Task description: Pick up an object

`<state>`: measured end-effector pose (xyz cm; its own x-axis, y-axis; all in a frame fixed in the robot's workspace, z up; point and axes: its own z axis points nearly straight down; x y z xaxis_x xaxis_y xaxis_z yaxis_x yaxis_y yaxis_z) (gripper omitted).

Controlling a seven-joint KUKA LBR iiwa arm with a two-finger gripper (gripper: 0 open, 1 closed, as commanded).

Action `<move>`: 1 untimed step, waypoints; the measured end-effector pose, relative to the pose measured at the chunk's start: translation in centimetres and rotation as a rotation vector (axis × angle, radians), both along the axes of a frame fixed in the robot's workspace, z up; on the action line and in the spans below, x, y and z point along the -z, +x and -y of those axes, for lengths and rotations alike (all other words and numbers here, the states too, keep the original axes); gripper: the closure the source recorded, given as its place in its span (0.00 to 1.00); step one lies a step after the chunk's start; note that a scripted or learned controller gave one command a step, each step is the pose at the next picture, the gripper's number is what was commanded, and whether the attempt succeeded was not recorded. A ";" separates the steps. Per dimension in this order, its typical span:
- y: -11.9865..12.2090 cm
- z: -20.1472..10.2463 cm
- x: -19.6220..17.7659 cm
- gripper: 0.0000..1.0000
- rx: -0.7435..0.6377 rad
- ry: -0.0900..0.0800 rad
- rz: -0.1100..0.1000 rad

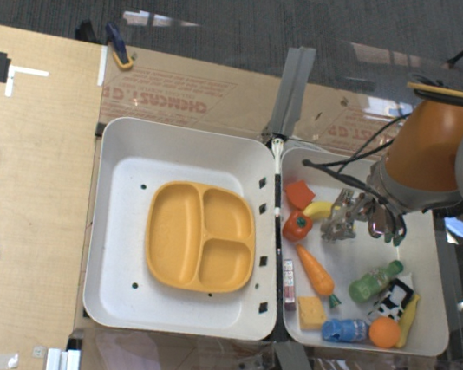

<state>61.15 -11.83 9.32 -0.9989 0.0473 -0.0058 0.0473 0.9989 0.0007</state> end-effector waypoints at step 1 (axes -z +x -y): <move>1.5 7.4 -0.2 1.00 -0.320 -0.003 0.003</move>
